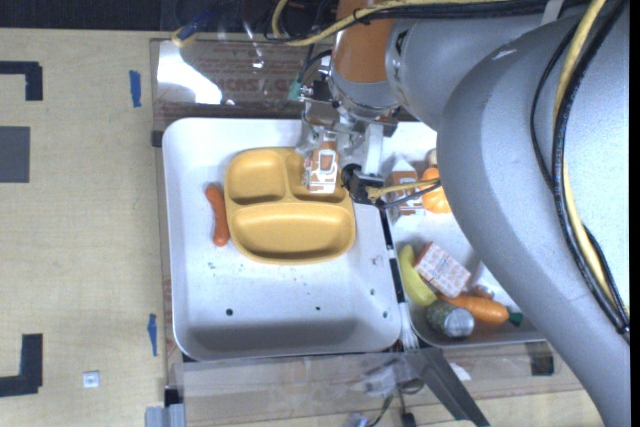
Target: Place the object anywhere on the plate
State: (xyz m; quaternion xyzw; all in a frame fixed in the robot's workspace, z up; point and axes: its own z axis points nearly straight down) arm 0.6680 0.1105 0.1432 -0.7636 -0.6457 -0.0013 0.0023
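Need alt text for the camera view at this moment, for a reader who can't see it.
The gripper hovers over the back right compartment of a yellow divided plate in the left white bin, with a small orange-and-white packet at its fingertips. An orange sausage-shaped item lies left of the plate; the right bin holds mixed toy foods.

Single overhead camera, slanted down on bins (190,245).

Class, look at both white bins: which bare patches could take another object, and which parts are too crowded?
Free: the left white bin's floor in front of the yellow divided plate, and the plate's large front compartment. A strip left of the orange sausage-shaped toy is narrow. Crowded: the plate's back right corner under the hand, and the right bin, packed with toy food.
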